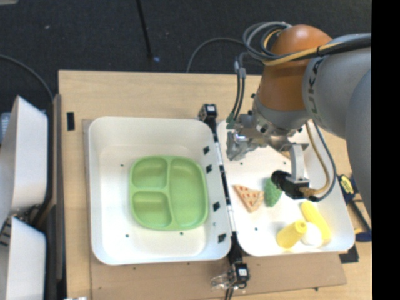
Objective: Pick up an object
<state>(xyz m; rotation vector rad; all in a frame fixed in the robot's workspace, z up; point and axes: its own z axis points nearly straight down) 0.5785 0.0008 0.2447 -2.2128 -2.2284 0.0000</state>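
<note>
A: Camera view, item one. What do you have on the bench?

B: You have two white bins side by side. The left bin [106, 230] holds a green divided plate [169, 192], lying flat near its middle. The right bin [262, 239] holds the loose pieces: a pizza slice [249, 198] close to the divider, a green broccoli-like piece [272, 193] just beside it, and a yellow cluster [303, 229] with a small white part toward the front right corner.

A: Item two, the tool?

B: The gripper [238, 144] hangs over the rear left part of the right bin, under the orange band [290, 64]. You can log its state as undetermined: I cannot tell from this angle whether it is spread or closed. Nothing visible sits in it.

A: Item three, progress?

B: Judged early. Every candidate object lies on the bin floor, apart from the tool. The pizza slice is the nearest. Descent, grasp and lift all remain on your list.
</note>
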